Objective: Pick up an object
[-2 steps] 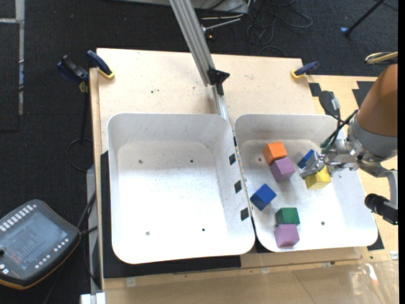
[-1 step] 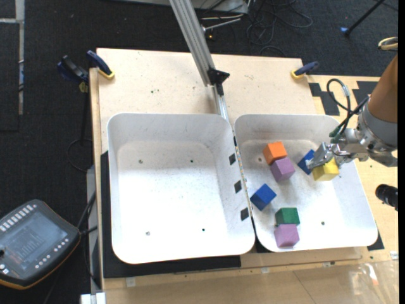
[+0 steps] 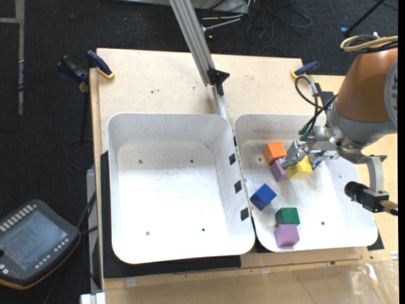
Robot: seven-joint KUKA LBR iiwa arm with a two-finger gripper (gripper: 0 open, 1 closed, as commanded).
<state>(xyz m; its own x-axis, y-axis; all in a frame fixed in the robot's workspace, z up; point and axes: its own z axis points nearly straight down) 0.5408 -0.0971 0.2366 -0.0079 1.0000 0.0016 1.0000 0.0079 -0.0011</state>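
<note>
Camera view is showing the yellow block (image 3: 301, 167) sitting in the right bin (image 3: 354, 223), up in its far half, with the gripper (image 3: 295, 156) hanging right over its left edge. How far the jaws are standing apart, and whether they are closing on anything, cannot be told from this slanted angle; the yellow block is looking as if it is lying at the tips, not clearly between them. Touching or nearly touching it on the left are a purple block (image 3: 278, 170) and, just behind that, an orange block (image 3: 275, 151). Further toward the near side a blue block (image 3: 263, 196) is lying close to the bin's left wall, and a green block (image 3: 287, 216) is resting against a second purple block (image 3: 286, 235). The left bin (image 3: 126, 138) is lying beside it. By my judgement the arm is working at the grasp step. Next it is needing a firm close on one block alone, then a straight lift without dragging the neighbours.
</note>
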